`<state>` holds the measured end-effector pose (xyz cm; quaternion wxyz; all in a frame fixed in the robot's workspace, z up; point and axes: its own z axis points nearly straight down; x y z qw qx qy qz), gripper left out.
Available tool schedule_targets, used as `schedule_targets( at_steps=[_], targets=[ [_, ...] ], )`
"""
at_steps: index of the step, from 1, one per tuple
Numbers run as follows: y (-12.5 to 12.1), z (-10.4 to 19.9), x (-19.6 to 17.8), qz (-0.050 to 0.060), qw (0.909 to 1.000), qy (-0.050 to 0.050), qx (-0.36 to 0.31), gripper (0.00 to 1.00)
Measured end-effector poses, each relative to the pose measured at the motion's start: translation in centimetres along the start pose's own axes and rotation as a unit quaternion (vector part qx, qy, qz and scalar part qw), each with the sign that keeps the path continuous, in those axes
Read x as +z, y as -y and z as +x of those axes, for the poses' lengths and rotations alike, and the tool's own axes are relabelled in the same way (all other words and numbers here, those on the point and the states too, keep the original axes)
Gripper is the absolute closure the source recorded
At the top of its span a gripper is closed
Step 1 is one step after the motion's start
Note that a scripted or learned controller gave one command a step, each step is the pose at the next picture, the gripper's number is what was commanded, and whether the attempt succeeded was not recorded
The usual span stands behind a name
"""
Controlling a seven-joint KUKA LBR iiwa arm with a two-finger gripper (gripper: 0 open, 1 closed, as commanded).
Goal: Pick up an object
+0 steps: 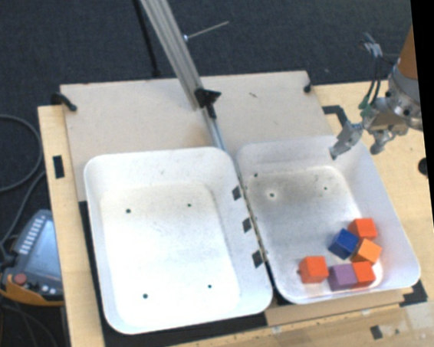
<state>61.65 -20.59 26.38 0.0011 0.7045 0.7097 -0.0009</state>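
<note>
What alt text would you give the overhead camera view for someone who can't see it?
A gripper hangs open, holding nothing, above the far right edge of the right bin, whose near right corner holds a cluster of four orange blocks, a blue block and a purple block. The left bin sits beside it on a pale bench.

The arm was grey with an orange band just above the wrist, thin dark cables looped beside it, and its gripper ended in two pale grey metal fingers.
</note>
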Motion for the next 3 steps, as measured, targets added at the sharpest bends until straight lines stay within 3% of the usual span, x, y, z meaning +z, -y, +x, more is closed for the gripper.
schedule_targets(
  at_steps=[1, 2, 3],
  targets=[
    [4.7, -0.7, 12.4, 0.004, 1.0, -0.002, 0.004, 0.0],
    [13.2, 0.9, 16.6, -0.003, 1.0, 0.001, 0.005, 0.0],
    [13.0, 0.7, 15.4, -0.006, 1.0, 0.002, 0.007, 1.0]
  ],
)
